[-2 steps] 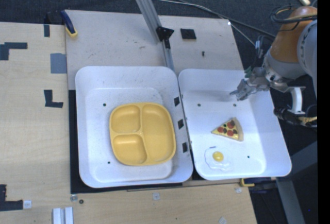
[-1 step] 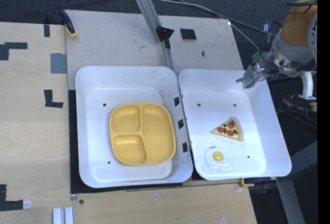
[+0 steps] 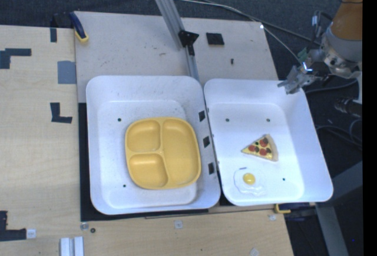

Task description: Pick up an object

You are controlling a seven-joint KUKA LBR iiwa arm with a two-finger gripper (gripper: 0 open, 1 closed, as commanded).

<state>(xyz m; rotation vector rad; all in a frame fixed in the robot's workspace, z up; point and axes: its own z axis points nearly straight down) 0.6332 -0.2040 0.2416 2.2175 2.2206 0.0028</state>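
Observation:
A toy pizza slice [image 3: 261, 148] lies in the right bin [image 3: 306, 125], near its middle. A toy fried egg [image 3: 248, 180] sits just in front of it, close to the bin's front wall. A yellow divided plate [image 3: 162, 152] rests in the left bin [image 3: 100, 131]. My gripper [image 3: 293, 82] hangs at the right bin's far right corner, above the rim and well away from the pizza and egg. Nothing shows between its fingertips.
A slanted metal pole [image 3: 168, 5] comes down behind the bins to a black clamp [image 3: 188, 38]. Cables [image 3: 277, 31] trail across the bench behind the right bin. The arm's orange band [image 3: 349, 16] is at the far right edge.

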